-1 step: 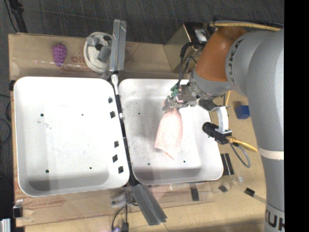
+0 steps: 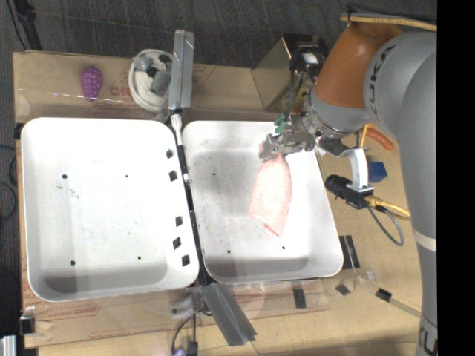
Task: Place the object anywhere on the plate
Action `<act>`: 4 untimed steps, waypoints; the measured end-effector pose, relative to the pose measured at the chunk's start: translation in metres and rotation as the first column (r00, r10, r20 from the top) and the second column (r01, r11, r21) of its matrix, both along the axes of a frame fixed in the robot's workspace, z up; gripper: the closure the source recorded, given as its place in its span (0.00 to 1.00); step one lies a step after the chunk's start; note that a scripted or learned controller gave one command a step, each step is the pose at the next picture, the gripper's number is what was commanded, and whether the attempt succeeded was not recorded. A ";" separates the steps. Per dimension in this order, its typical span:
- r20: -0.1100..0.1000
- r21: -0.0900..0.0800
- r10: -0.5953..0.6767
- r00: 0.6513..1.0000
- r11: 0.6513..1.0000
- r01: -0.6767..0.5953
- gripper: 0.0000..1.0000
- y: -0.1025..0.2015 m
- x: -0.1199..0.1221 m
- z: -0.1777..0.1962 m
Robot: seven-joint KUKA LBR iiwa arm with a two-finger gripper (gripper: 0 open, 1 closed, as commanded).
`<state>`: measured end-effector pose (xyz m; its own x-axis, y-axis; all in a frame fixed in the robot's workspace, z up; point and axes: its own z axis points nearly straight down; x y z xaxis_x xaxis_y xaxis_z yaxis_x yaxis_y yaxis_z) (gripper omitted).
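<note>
Pink limp cloth-like piece point(image 2: 271, 195): located in the right-hand shallow white bin point(image 2: 223, 228), right of that bin's centre, running lengthwise from far to near. Its narrow far end is at the gripper and its wider near end is over the bin floor. Whether the near end touches the floor cannot be told.

Survey, left to right:

Small purple knobbly grape-like object point(image 2: 91, 82) lies on the brown bench top point(image 2: 52, 99), beyond the far left corner of the left-hand shallow white bin point(image 2: 96, 199).

Just right of it is a white round coil-like item point(image 2: 148, 76), also beyond that bin's far edge.

Grey metal bar point(image 2: 181, 69) stands at the far end of the seam between the two bins.

Two-finger gripper point(image 2: 278, 148) is above the far part of the right-hand bin, fingers clenched on the far end of the pink piece.

Grey arm with orange band point(image 2: 356, 65) enters from the far right
</note>
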<state>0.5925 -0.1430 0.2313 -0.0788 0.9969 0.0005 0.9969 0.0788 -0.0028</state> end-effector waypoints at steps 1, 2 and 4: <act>-0.001 0.002 0.394 0.919 0.919 -0.394 1.00 0.044 -0.007 0.006; 0.000 0.002 0.726 0.688 0.688 -0.726 1.00 0.087 -0.006 -0.001; 0.002 0.004 0.997 0.072 0.072 -0.997 1.00 0.181 -0.016 0.011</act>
<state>0.5767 0.0382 0.2424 -1.0000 -0.0071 0.0043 -0.0071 1.0000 -0.0007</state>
